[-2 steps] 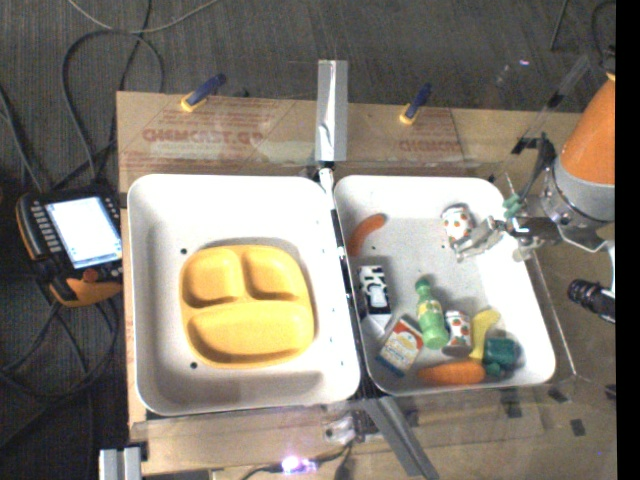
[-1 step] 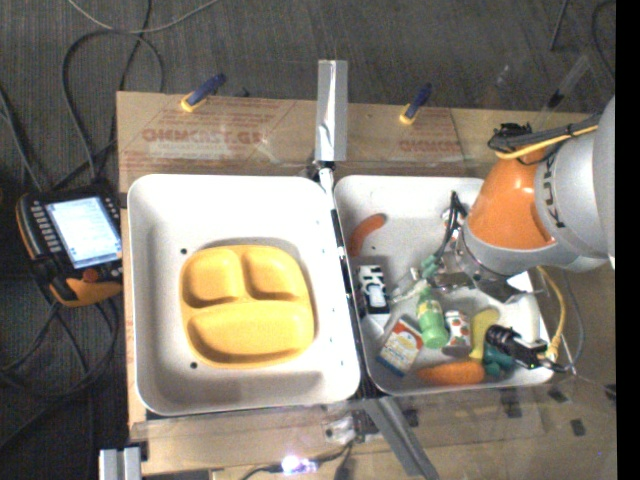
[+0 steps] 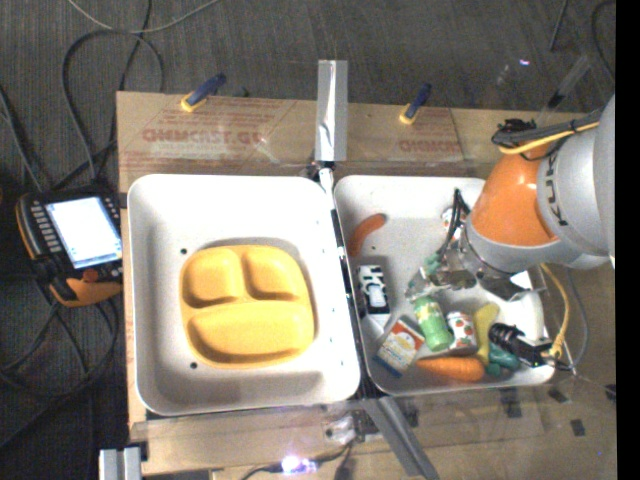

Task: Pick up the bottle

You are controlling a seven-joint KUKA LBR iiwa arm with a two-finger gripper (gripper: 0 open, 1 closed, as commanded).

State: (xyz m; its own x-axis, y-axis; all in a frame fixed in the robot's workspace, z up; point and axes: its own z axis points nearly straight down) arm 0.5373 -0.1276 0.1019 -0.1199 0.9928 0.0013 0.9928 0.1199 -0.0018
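Clearly the pick is not made yet, as I read it: the green bottle lies among the clutter in the right bin, not lifted. The gripper hangs over that bin, just up-view of the bottle and close to it. From this slanted view I cannot tell how far open the gripper is, and I see nothing held in it. By my judgement the approach is largely made, and the closing, the grasp and the lift are all left to do.

The right bin is crowded. Touching or just beside the bottle are a small carton on its left and a red-and-white can on its right, with a yellow piece beyond that. A carrot lies along the near wall. Further left sit a black-and-white item and an orange sausage shape.

The left bin holds a yellow divided tray, well apart from the gripper.
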